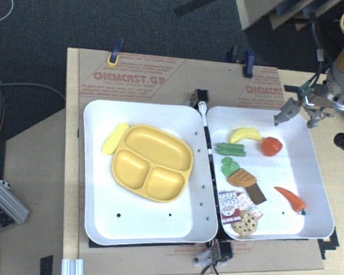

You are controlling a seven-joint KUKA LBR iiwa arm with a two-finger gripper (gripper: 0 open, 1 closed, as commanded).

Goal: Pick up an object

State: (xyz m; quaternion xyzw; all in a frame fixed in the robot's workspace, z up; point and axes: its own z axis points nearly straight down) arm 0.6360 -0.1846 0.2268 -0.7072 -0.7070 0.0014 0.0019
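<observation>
My gripper [300,115] hangs over the back edge of the right bin [319,173], its two fingers spread open with nothing between them. Below it in the bin lie a yellow banana [245,134] and a red tomato [271,146], both apart from the fingers. Further forward are a green bean pod [230,148], a leafy green piece [230,165], a brown wedge [242,178], a dark brown bar [256,194], a red pepper [291,199], a printed packet [231,203] and a cookie [245,223].
The left bin [93,175] holds a yellow divided tray [151,162] with a yellow corn cob [115,138] beside its left edge. A black divider strip [206,136] runs between the bins. Clamps [248,64] sit on the board's back edge.
</observation>
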